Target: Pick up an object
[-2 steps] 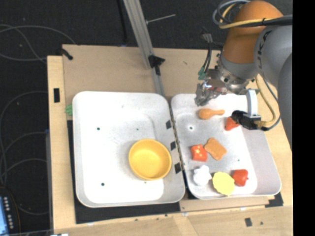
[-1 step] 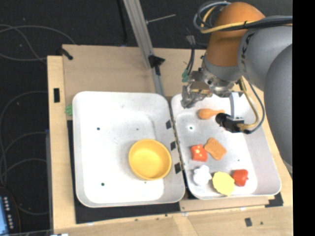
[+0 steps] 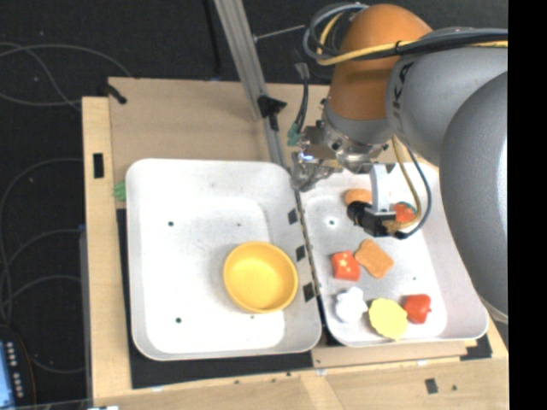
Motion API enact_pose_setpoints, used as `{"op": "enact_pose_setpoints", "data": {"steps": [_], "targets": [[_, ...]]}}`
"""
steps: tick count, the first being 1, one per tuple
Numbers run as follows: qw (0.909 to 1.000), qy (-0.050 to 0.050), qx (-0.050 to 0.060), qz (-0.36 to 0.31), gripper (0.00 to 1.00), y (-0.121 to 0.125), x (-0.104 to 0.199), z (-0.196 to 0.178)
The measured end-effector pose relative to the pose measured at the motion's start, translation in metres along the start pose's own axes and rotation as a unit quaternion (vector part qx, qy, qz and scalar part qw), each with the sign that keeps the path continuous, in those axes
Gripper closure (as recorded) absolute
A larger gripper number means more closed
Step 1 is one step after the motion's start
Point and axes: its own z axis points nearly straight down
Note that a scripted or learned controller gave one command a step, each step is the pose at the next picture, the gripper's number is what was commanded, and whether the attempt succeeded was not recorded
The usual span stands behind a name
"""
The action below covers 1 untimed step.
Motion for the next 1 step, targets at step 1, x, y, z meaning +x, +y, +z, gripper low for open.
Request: {"op": "enact_pose_setpoints", "data": {"steps": [1], "targets": [[1.0, 0.0, 0.0, 0.0, 1.0, -0.0084, 0.0483, 0.0024]]}}
